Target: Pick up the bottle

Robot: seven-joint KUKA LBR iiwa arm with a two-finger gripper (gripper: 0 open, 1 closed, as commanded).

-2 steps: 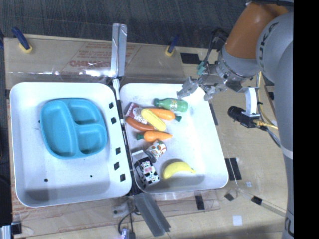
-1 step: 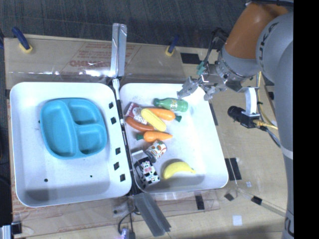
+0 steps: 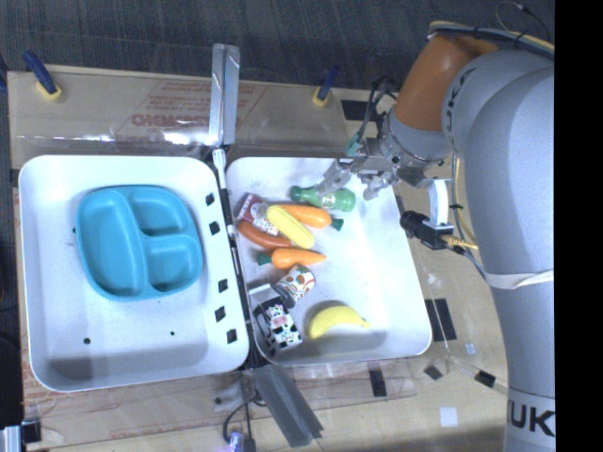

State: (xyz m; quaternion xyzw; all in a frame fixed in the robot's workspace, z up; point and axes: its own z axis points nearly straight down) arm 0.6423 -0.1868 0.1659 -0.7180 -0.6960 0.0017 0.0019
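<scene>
The bottle point(image 3: 325, 197), green with a paler body, is seen lying on its side near the upper edge of the right bin point(image 3: 391, 290), just right of the frame's centre. It is touched by the orange and yellow toy food heaped below and to its left, among it a carrot point(image 3: 300, 257) and a corn cob point(image 3: 288, 226). The claw point(image 3: 350, 179) is lowered over the bottle from the upper right, with its metal fingers point(image 3: 335, 173) set astride the bottle's right end. How far the claw is spread, or whether the bottle is pinched, cannot be told from this slant. The bottle is still seen resting on the bin floor, so the lift is judged not yet done; a firm closing and a raise are left. In the left bin point(image 3: 38, 281) a blue divided tray point(image 3: 139, 240) is kept well apart.
</scene>
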